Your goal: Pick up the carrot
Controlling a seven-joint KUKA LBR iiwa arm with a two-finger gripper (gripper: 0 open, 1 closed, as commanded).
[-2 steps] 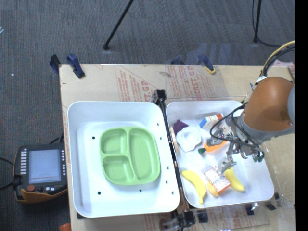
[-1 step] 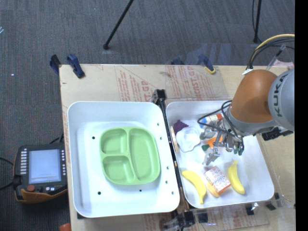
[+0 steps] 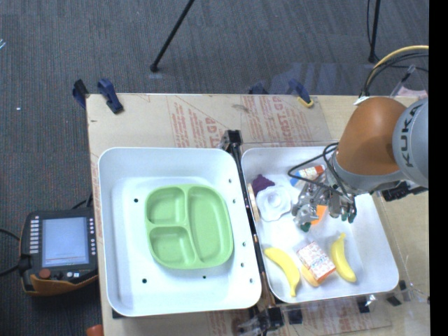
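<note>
we see the arm [image 3: 378,142] reaching in from the right over the right bin [image 3: 388,254], with the tool [image 3: 320,212] lowered into the middle of that bin. an orange piece, which we take for the carrot [image 3: 321,211], sits right at the tool's tip, with the metal parts on both sides of it. we cannot tell whether the tool is spread or pressed together, nor whether the carrot is truly pinched or just lying under it; the parts there are too small and tangled to read.

around the tool, the right bin also carries 2 bananas [image 3: 285,268], one near the front left and the other [image 3: 341,257] near the front right, with a small red and white box [image 3: 315,259] between them. a white cup-like thing [image 3: 271,203] and a purple piece [image 3: 262,184] lie toward the bin's left wall. the left bin [image 3: 115,257] holds a green tray [image 3: 189,226] with 3 compartments.

as we judge it, the approach looks done and the tool is at the carrot, low in the bin. what is left is a secure grip, if not yet made, and the lift clear of the bin. the carrot does not look raised yet.
</note>
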